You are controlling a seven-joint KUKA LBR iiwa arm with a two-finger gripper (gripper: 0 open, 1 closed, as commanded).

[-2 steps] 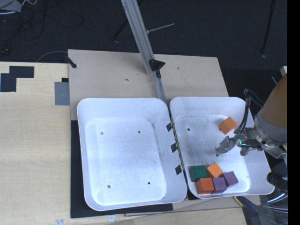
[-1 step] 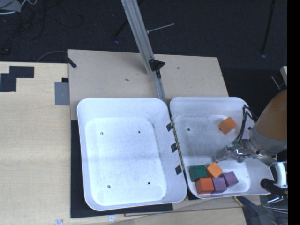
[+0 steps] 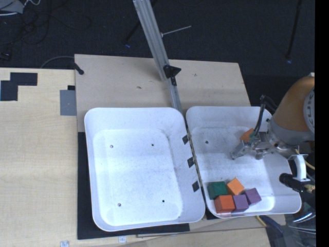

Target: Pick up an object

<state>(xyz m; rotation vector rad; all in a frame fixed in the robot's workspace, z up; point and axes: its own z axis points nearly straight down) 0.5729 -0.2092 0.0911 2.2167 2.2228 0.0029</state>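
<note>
No legible text, label, brand, number or sign on any surface here.

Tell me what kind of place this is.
Most likely a robotics lab test bench: two white bins side by side on a board, coloured blocks as grasping props, and the arm's hand reaching into the right bin.

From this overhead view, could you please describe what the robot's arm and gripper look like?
The arm enters from the right as a rounded bulky body with a broad orange band and a grey section beside it. At its end sits a metallic silver-grey gripper of thin angular parts. A dark cable runs up from the gripper, and black and white fittings sit beneath the arm.
</note>
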